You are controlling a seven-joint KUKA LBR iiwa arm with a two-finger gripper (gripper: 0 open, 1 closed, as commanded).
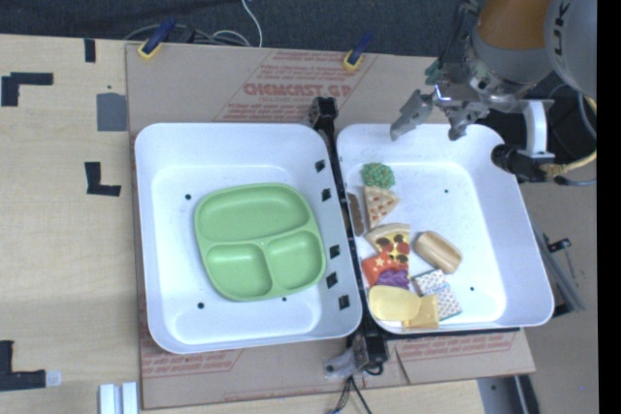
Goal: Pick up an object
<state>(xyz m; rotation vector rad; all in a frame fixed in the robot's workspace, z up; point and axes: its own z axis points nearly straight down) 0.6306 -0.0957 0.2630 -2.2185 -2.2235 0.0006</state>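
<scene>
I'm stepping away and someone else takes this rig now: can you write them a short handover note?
Gripper: open, nothing between its fingers, hovering above the far edge of the right bin.
Right bin holds the toy food, clustered along its left side: broccoli, pizza slice, hot dog bun, yellow piece and others.
Left bin holds the green divided plate.
Done: nothing picked yet.
Left: descend, grasp one object, lift it.
</scene>
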